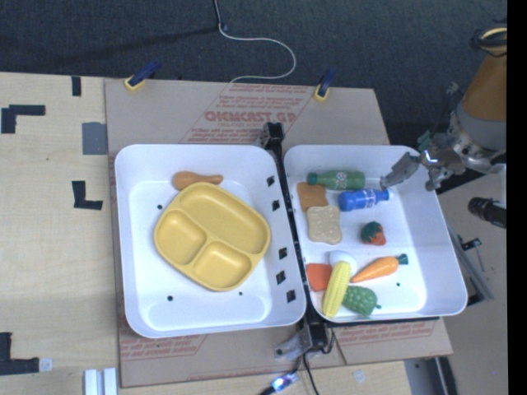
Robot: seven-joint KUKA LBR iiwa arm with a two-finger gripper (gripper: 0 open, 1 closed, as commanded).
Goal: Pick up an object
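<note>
I see the gripper [409,169] open, holding nothing, over the right bin's [436,245] far right edge. Blue bottle [362,198] lies just beside it.

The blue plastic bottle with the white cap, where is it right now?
The blue plastic bottle lies on its side in the right white bin, near its far edge, just below the green bottle and above the strawberry.

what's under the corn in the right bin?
The corn lies over the edge of an orange-red piece on its left, and its lower end sits beside the broccoli. How far the orange-red piece runs under the corn is covered.
</note>
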